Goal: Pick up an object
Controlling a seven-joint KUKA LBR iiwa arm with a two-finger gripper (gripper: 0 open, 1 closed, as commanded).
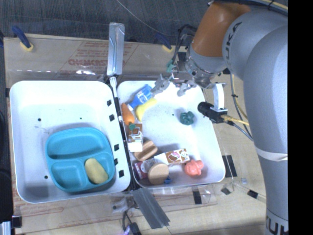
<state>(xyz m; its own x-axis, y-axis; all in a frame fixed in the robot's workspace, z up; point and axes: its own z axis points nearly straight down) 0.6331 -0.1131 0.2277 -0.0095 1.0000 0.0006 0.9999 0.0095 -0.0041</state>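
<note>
My gripper (171, 86) hovers over the back edge of the right bin (215, 146), open, with nothing between its fingers. Just left of it and lower lie a blue packet (142, 95) and a yellow banana (145, 107). A small dark green object (186, 117) sits alone, below and right of the gripper. An orange carrot (128, 114) rests against the bin's left wall. Toward the front lie a bread roll (145, 151), a small printed box (177, 156), a pink toy (194, 167) and a round brown bun (158, 173).
The left bin (29, 97) holds a blue divided tray (73, 155) with a yellow potato-like object (96, 171) in its front compartment. A metal divider (115, 48) stands between the bins at the back. The grey arm (259, 82) fills the right side.
</note>
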